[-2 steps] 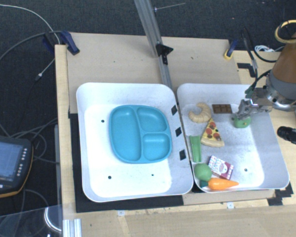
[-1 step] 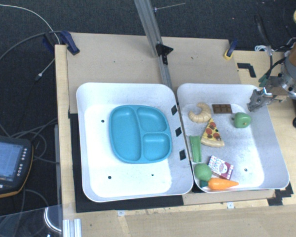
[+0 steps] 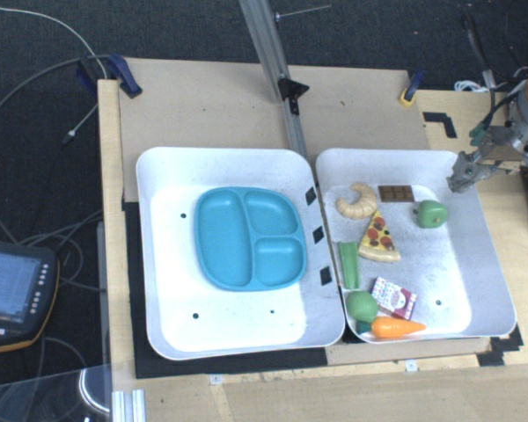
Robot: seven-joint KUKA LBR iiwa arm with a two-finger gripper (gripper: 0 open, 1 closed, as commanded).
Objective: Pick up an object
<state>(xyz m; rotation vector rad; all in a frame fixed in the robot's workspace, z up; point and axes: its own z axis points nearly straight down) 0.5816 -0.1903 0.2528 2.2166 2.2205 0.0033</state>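
The right bin [image 3: 475, 262] holds a croissant [image 3: 358, 200], a brown chocolate bar [image 3: 395, 193], a green apple [image 3: 431, 214], a pizza slice [image 3: 379, 238], a green pepper strip [image 3: 348, 265], a pink-and-white packet [image 3: 393, 297], a round green fruit [image 3: 363, 306] and an orange carrot [image 3: 398, 328]. My gripper [image 3: 462, 176] hangs over the bin's upper right corner, above and right of the apple, with nothing visibly held. The arm comes in from the right edge.
The left bin [image 3: 163, 236] carries a blue divided plate [image 3: 251, 237]. A metal pole [image 3: 268, 42] slants down to the gap between the bins. Blue and yellow clamps sit at the bench's back corners. A tablet lies on the floor at left.
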